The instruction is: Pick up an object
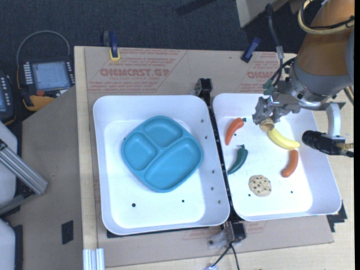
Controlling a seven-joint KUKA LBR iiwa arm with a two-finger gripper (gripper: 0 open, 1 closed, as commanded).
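Observation:
The right bin [315, 204] holds several toy foods: an orange carrot [233, 130], a green pepper [238, 158], a yellow banana [282, 139], a reddish sausage [289, 163] and a round cookie [260, 185]. My gripper [269, 115] hangs over the upper part of this bin, right at the banana's upper left end. The arm's grey wrist and orange band [326, 21] rise behind it to the upper right. Whether the gripper touches the banana cannot be told from this angle.
The left bin [112, 201] bears a blue sectioned plate [162, 152] in its middle. A black divider runs between the two bins. A black cylindrical part [320, 141] sticks out over the right bin's right edge. A pendant with a screen [49, 75] lies at far left.

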